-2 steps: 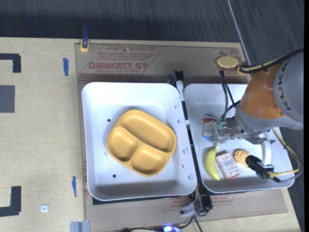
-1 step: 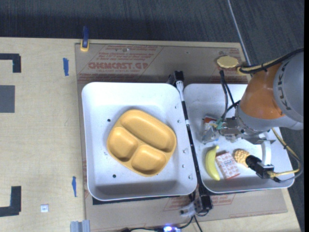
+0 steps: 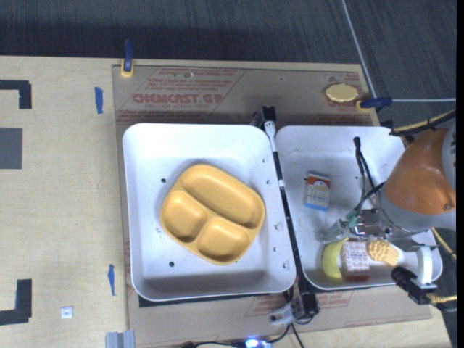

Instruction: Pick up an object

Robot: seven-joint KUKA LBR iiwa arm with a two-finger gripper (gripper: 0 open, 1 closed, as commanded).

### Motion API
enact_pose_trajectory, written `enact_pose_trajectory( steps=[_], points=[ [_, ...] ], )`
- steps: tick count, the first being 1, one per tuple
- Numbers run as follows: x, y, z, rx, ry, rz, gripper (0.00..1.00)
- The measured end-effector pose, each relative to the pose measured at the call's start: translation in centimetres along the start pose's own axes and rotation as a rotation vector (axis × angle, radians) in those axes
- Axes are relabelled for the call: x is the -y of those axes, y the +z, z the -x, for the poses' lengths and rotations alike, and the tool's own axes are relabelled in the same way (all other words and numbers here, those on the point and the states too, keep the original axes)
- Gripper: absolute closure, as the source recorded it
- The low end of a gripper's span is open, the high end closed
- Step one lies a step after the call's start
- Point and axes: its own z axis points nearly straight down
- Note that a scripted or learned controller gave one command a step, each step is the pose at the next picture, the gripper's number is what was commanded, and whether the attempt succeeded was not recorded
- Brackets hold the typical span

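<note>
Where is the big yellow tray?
The yellow three-compartment tray lies in the middle of the left white bin, tilted at an angle, across the divider from the small carton in the right bin.

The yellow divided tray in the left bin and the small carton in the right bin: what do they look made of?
The yellow divided tray looks like moulded plastic with a smooth, slightly satin finish: one even colour, rounded compartments, soft highlights. The small carton looks like printed cardboard or paperboard, matte, with flat faces, sharp edges and coloured print, though it is too small to be sure. Both bins look like thin white plastic.
</note>
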Motion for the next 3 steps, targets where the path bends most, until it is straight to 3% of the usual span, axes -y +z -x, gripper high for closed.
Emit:
enact_pose_trajectory(
  steps=[1, 2, 3],
  points=[
    [-0.2, -1.1, 0.0, 0.001, 0.000, 0.007, 1.00],
    [-0.2, -1.1, 0.0, 0.001, 0.000, 0.006, 0.00],
    [-0.4, -2.1, 0.1, 0.003, 0.001, 0.010, 1.00]
  ],
)
